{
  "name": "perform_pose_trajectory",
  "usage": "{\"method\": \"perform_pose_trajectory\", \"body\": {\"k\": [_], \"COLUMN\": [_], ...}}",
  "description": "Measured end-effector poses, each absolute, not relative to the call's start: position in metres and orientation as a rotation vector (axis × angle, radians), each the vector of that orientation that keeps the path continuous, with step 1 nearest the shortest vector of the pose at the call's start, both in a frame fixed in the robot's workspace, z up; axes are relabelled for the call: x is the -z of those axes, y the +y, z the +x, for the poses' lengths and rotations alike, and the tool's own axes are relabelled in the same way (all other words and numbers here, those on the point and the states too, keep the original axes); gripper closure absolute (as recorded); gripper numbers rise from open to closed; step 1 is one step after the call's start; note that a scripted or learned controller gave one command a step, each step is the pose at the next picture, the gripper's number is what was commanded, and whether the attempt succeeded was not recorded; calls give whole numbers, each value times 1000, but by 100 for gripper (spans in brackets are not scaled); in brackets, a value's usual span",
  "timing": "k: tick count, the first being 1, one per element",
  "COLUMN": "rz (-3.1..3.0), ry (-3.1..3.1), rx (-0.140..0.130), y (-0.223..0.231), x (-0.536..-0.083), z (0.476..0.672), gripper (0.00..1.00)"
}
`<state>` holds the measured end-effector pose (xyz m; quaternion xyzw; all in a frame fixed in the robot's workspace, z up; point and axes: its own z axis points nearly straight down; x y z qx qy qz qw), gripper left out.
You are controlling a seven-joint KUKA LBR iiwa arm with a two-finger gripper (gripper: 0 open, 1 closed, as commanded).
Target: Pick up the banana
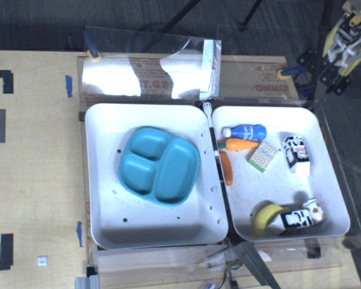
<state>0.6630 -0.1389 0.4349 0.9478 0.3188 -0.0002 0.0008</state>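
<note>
— Crowding the curved yellow banana (266, 217)? A black-and-white cow-patterned carton (301, 216) touched its right side, low in the right-hand shallow white bin (333, 161).

— The end effector (347, 36) hung well apart, top right; its grip I couldn't tell.

Robot body is at the top-right corner of the camera view: a cluttered assembly (347, 23) of pale grey and white parts with yellow pieces running through it. Black fittings and dark cable-like strands hang at its lower side. Edges are blurred, so screws, markings and the hand's fingers can't be made out.
</note>
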Motion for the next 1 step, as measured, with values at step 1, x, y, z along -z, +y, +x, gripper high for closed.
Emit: {"method": "perform_pose_trajectory", "body": {"k": [1], "rz": [2946], "ry": [1097], "rx": [6], "y": [-189], "x": [-400], "z": [644], "gripper": [100]}}
